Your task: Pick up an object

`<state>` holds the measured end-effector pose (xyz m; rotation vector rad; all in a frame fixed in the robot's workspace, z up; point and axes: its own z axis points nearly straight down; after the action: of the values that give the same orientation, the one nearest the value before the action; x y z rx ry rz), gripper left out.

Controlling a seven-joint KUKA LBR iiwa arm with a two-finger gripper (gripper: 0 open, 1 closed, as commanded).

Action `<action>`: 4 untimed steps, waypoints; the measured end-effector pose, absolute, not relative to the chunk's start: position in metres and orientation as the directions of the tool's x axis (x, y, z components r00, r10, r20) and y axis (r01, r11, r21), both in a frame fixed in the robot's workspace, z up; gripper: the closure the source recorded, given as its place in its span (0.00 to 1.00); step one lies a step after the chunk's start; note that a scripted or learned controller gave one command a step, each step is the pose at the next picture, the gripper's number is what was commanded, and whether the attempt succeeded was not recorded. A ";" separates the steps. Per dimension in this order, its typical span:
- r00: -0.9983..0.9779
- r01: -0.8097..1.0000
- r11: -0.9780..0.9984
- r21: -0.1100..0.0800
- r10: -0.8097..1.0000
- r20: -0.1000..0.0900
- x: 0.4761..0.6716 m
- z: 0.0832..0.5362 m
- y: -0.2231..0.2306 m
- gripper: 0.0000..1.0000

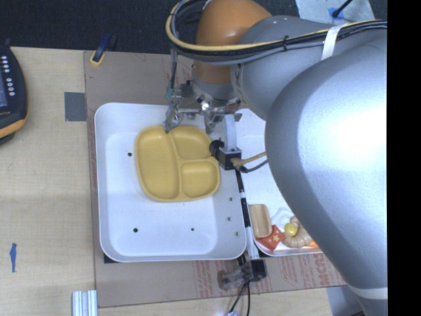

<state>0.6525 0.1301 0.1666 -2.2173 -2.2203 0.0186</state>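
Looming grey-and-orange robot arm [316, 110] lowers its two-finger gripper [192, 114] onto the far rim of a yellow three-compartment plastic plate [176, 163] lying flat in the left shallow white bin [118, 236], jaws' spread indiscernible, pickup seemingly not yet achieved

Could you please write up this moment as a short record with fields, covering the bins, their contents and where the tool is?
left bin: white, shallow, holds one item
item in left bin: yellow divided plate, three compartments, lying flat
right bin: mostly hidden under the arm
items in right bin: small colourful objects at its near corner
tool: at the plate's far rim
grasp: cannot tell
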 end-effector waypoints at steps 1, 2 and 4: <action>-0.010 1.000 0.010 -0.007 1.000 -0.004 0.653 0.184 0.133 1.00; -0.001 1.000 0.001 0.000 1.000 -0.002 0.657 0.201 0.104 1.00; -0.008 1.000 0.008 0.001 1.000 0.001 0.576 0.242 0.144 1.00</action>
<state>0.5761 0.1436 0.2421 -2.2119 -2.2304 -0.0025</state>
